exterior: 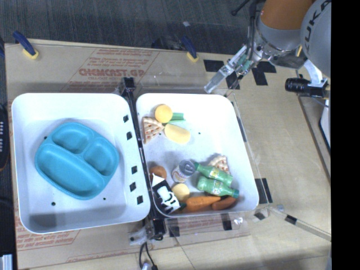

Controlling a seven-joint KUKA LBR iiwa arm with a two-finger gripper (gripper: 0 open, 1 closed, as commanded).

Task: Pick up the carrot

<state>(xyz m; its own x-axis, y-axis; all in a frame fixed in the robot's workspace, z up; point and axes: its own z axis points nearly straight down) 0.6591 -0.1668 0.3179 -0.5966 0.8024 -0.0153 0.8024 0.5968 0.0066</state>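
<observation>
Orange carrot (201, 203): near front wall of right bin (239, 129), long axis roughly left-right, tilted slightly, beside green bottle (215, 184). Gripper (226, 75): above bin's far right corner; fingers' state cannot be told.

Brown cardboard sheet (112, 66) with red print covers the bench, fastened by blue clamps (25, 45) along its far edge; dark carpeted floor (112, 7) lies beyond it.
</observation>
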